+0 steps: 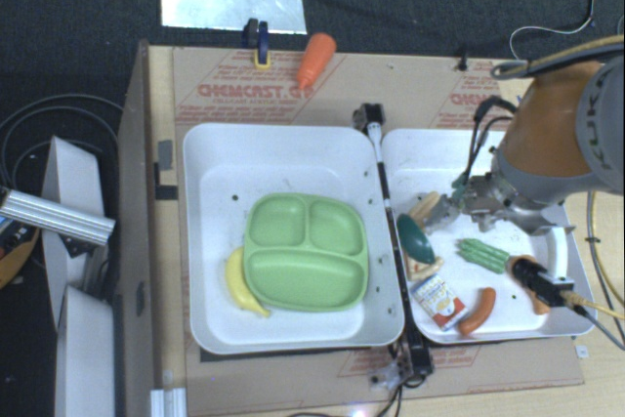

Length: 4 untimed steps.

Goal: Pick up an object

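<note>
end effector (451, 209) over right bin (430, 146) — toys inside

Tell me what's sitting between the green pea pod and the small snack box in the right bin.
In the camera view, only bare white bin floor lies between the green pea pod and the snack box; the sausage sits just off to the side.

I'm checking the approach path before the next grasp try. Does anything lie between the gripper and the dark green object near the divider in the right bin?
Nothing visible blocks it. The gripper hangs just right of the dark green object, and a tan piece lies beside that gap.
</note>
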### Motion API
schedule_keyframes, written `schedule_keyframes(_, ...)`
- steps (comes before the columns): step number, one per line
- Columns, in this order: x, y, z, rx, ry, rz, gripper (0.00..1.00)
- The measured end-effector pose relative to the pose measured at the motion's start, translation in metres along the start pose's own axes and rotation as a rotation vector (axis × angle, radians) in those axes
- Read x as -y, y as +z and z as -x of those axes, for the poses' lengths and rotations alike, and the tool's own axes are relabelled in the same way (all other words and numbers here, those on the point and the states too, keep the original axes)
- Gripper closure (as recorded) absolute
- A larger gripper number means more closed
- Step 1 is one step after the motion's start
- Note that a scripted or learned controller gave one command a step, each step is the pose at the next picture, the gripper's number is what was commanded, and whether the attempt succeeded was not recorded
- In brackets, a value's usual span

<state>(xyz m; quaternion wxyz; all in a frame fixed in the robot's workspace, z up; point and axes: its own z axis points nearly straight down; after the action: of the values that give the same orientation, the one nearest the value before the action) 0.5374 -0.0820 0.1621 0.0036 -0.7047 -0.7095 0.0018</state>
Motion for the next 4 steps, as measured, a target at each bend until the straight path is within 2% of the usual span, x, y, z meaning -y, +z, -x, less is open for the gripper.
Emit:
schedule_keyframes(1, 0.01, 0.053, 0.009, 0.004, 0.003, 0.013, 0.0)
schedule_keyframes(2, 0.045, 0.072, 0.071, -0.001, 0.008, 0.026, 0.0)
schedule_keyframes(3, -0.045, 0.076, 0.004, 0.003, -0.004, 0.017, 0.0)
schedule_keyframes(4, -0.041, 0.067, 0.008, 0.002, 0.003, 0.011, 1.0)
